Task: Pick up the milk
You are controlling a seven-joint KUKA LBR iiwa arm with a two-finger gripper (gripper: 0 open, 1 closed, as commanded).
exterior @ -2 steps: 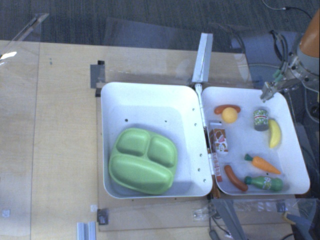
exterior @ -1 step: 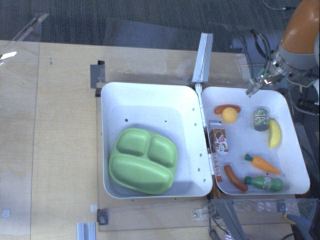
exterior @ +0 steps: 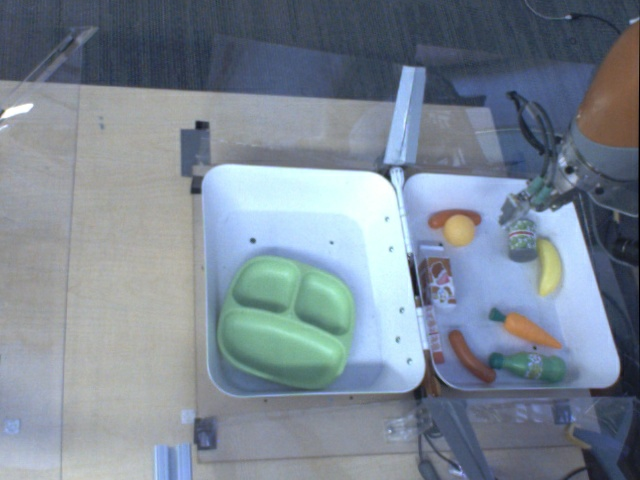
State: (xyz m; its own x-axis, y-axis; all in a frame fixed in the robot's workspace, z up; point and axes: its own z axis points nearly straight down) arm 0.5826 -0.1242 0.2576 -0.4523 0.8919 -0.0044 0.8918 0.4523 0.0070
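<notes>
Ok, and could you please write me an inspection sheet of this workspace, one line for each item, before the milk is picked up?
Surface: light wooden bench bearing a left white bin and a right white bin.
Job's things: small brown-and-white milk carton, lying flat by the right bin's left wall.
Clutter: green divided plastic plate in the left bin; in the right bin, round orange-yellow fruit, grey-green can, yellow banana, orange carrot, brown sausage, green bottle.
Grippers: claw just above the can, apart from the milk carton.
Cables: black loops beside the arm.
Surroundings: dark carpet floor; metal bar behind the bins.
</notes>
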